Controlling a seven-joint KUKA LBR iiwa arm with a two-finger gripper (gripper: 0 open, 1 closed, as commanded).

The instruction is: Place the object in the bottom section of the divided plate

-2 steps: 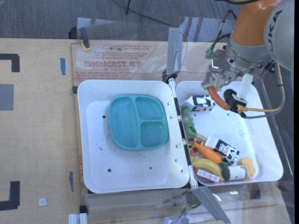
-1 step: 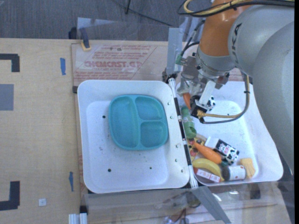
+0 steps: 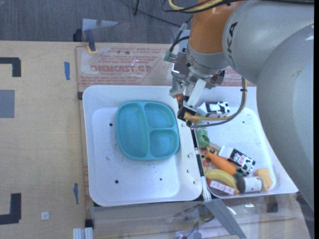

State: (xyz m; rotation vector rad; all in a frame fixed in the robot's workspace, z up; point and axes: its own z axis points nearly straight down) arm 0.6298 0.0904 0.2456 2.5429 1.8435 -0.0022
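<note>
I operate in a robotics lab: plywood bench [image 3: 40, 148], blue tape marks [image 3: 67, 70] at ten o'clock, white bins [image 3: 99, 183] centre, cabled industrial arm [image 3: 259, 39] at two o'clock.

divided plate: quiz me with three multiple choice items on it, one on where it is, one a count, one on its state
1. Where does the divided plate lie?
A) in the bin on the view's left
B) in the bin on the view's right
C) on the bare bench

2. How many sections does it have?
A) two
B) three
C) four

3. How does it sit?
A) upside down
B) on edge against a bin wall
C) flat, hollows facing up

Answers:
1 A: white bin floor shows all around it, on the side away from the arm.
2 B: one long section and two smaller ones show.
3 C: the ridges between the sections and the hollows are seen from above.
</note>
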